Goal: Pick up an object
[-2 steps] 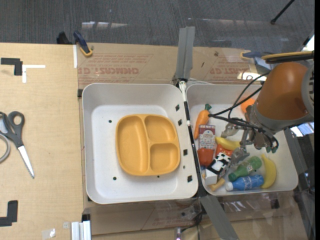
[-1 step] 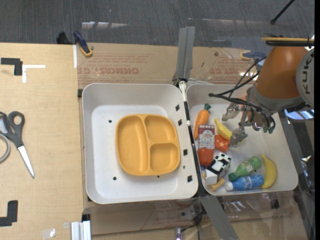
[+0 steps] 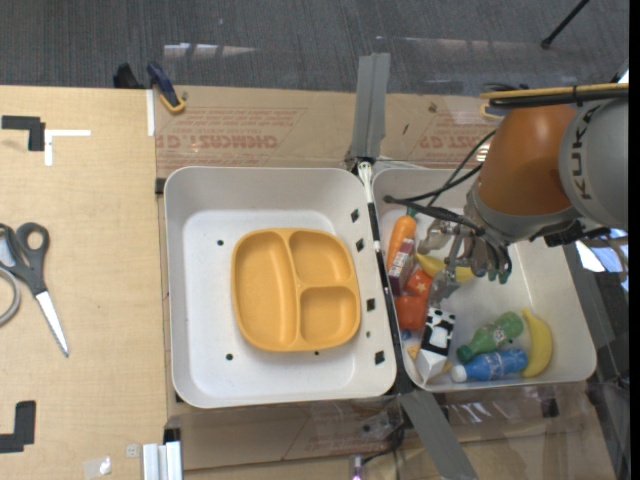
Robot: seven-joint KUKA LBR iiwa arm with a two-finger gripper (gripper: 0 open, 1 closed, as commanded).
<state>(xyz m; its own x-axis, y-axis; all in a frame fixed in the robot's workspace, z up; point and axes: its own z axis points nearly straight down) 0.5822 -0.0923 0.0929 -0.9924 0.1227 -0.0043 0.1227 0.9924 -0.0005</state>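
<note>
My gripper [image 3: 470, 266] hangs over the middle of the right bin [image 3: 570, 298], below the arm's orange band. Its fingers [image 3: 497, 268] look spread and nothing shows between them, so it stands open. Just left of it lie an orange bottle [image 3: 402, 236], a small yellow item [image 3: 428, 264] and a red item [image 3: 412, 303]. Nearer the front are a black-and-white checkered carton [image 3: 435, 336], a green bottle [image 3: 490, 333], a blue bottle [image 3: 495, 365] and a banana [image 3: 540, 343]. The arm hides the bin's far part.
The left bin [image 3: 200, 268] holds a yellow divided plate [image 3: 297, 290]. Scissors [image 3: 35, 278] lie on the wooden bench at far left. A blue clamp [image 3: 165, 86] sits behind the left bin, on the cardboard edge.
</note>
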